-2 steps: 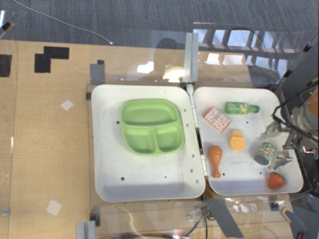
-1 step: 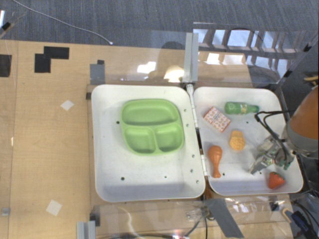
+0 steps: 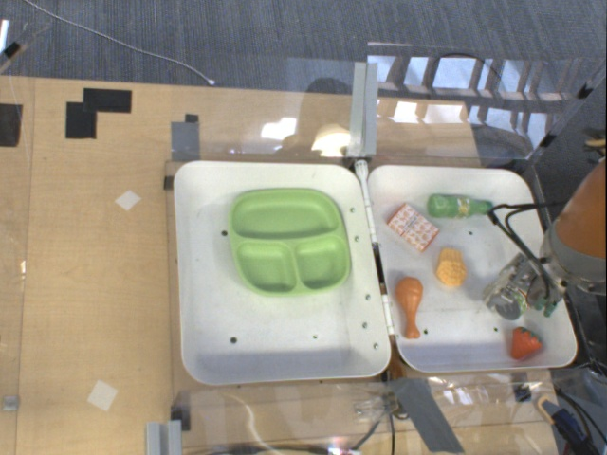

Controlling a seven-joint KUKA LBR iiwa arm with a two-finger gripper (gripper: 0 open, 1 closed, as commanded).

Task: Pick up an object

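Note:
The right bin (image 3: pixel 474 180) holds a green bottle (image 3: pixel 457 206) lying on its side at the back, a pink patterned packet (image 3: pixel 412 227), a yellow bumpy piece (image 3: pixel 451 268), an orange chicken drumstick (image 3: pixel 410 303) and a red strawberry (image 3: pixel 525 344) in the front right corner. My gripper (image 3: pixel 509 299) hangs low over the right side of this bin, just above and left of the strawberry and right of the yellow piece. I see nothing between its fingers.
A green divided plate (image 3: pixel 288 239) lies in the left bin (image 3: pixel 204 282). A metal post (image 3: pixel 363 112) and a clear barrier stand behind the bins. Black cables (image 3: pixel 517 224) trail from the arm across the right bin's back right.

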